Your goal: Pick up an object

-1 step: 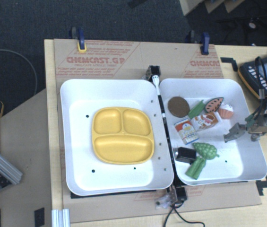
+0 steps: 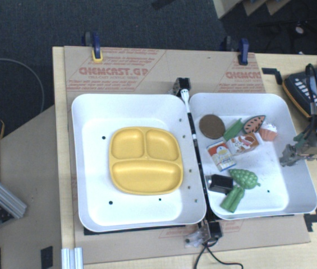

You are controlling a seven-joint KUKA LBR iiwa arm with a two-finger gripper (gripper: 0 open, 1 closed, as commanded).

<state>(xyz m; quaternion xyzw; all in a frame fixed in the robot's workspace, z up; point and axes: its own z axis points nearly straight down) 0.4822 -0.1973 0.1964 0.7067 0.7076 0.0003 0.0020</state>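
The counter (image 2: 63, 150) carries two white bins side by side. The left bin (image 2: 91, 206) holds a yellow divided plate (image 2: 145, 160) at frame centre-left. The right bin (image 2: 276, 189) holds the loose objects: a brown disc (image 2: 211, 126), a small carton (image 2: 221, 153), a green toy vegetable (image 2: 239, 186), a black block (image 2: 221, 182), a watermelon slice (image 2: 252, 123) and a cupcake (image 2: 269, 131).

The tool (image 2: 293, 154) sits at the right edge of the frame, over the right bin's right side. Its opening cannot be determined, and nothing is visible in its grip.

All candidate objects lie to the left of the tool. The cupcake, up and left, appears nearest. The green toy vegetable's long axis runs diagonally, lower left to upper right.
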